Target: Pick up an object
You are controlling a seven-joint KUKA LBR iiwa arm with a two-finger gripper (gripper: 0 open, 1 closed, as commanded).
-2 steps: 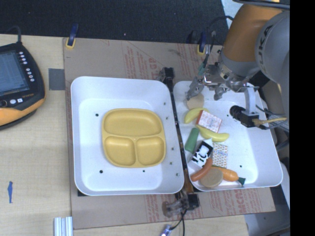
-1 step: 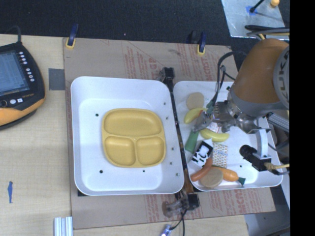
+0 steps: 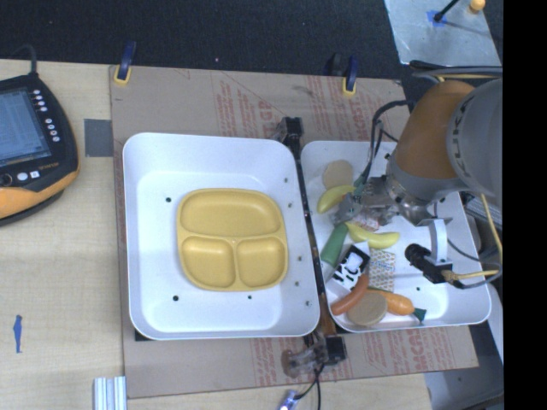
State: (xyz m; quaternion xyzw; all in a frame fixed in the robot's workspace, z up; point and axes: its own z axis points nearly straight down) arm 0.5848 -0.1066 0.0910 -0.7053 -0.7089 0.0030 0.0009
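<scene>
Gripper (image 3: 369, 203) down in right shallow white bin (image 3: 461, 314), over the yellow plastic bananas (image 3: 335, 197) amid cluttered toy food; grip state can't tell. Yellow three-compartment plastic tray (image 3: 232, 237) in left white bin (image 3: 154, 306).

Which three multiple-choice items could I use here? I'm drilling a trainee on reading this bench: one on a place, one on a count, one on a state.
1. Where does the yellow tray lie?
A. In the left bin
B. In the right bin
C. On the cardboard outside the bins

2. How many compartments does the tray have?
A. Two
B. Three
C. Five

3. Where is the arm's pincer now?
A. Over the left bin
B. Above the tablet
C. Down among the items in the right bin

Key: 1 A, it sits mid-floor in the left bin. 2 B, one wide section above two smaller ones. 3 C, the wrist ends over the right bin beside a banana.
</scene>
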